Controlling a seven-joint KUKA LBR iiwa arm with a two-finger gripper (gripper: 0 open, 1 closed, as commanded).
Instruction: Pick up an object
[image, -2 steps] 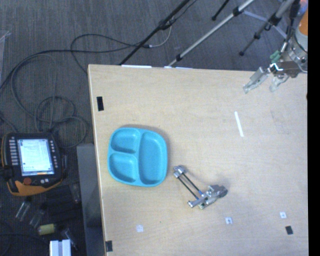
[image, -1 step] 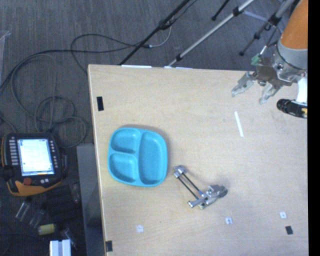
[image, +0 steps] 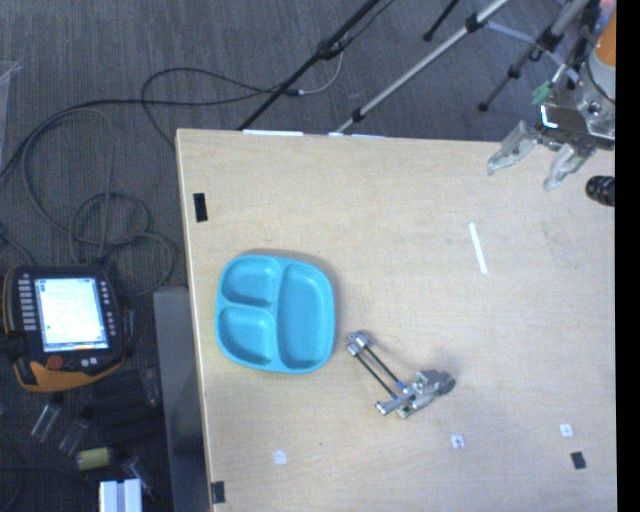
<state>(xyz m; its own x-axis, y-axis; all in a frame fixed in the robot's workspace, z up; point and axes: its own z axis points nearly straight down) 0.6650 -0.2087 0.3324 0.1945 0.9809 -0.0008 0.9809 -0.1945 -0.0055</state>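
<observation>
**Arm at the far right corner, objects on the near half of the tabletop**

The pale, matte wooden tabletop (image: 400, 200) carries two loose objects. A sky-blue, smooth plastic divided plate (image: 276, 313), rounded-square in outline with two small compartments on its left and one long compartment on its right, lies flat left of centre. Just beside its lower right corner, apart from it, lies a silvery metal hand tool (image: 398, 377) with two thin parallel rods running diagonally to a chunkier shiny head at its lower right end. A short white strip (image: 478, 248) is stuck to the surface well above the tool. The two-finger gripper (image: 530, 165) hangs at the upper right corner of the tabletop, its pale metallic fingers (image: 510, 148) spread apart with nothing between them, well apart from both plate and tool. On the dark carpet at left rests a handheld controller with a lit screen (image: 68, 318) amid black cables.
</observation>
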